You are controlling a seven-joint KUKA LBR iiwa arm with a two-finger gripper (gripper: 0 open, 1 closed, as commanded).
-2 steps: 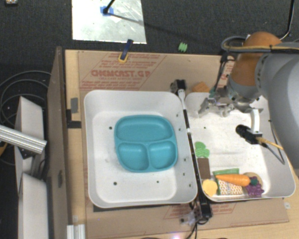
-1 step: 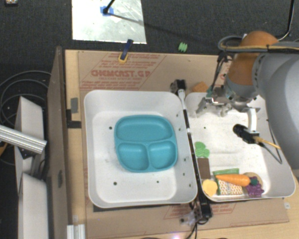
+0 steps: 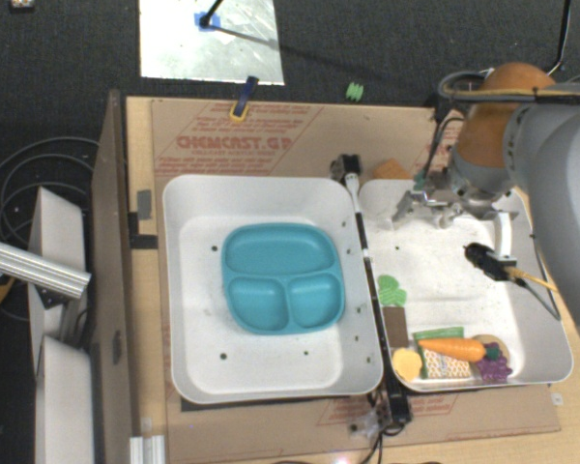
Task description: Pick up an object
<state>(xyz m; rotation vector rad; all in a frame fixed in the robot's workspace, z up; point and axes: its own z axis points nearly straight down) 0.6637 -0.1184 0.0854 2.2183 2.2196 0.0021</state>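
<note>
Over the right bin's [image 3: 551,351] far end the gripper [image 3: 435,204] hangs, mostly hidden by the bulky arm [image 3: 551,153]; its state I cannot tell. Toy food, including a carrot [image 3: 452,348], huddles at the near edge. A blue tray [image 3: 282,276] fills the left bin [image 3: 188,288].

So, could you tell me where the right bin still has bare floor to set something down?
The right bin has bare floor mid-bin, between the green piece by the divider and the arm. Its near edge is crowded: carrot, yellow piece, purple grapes.
</note>
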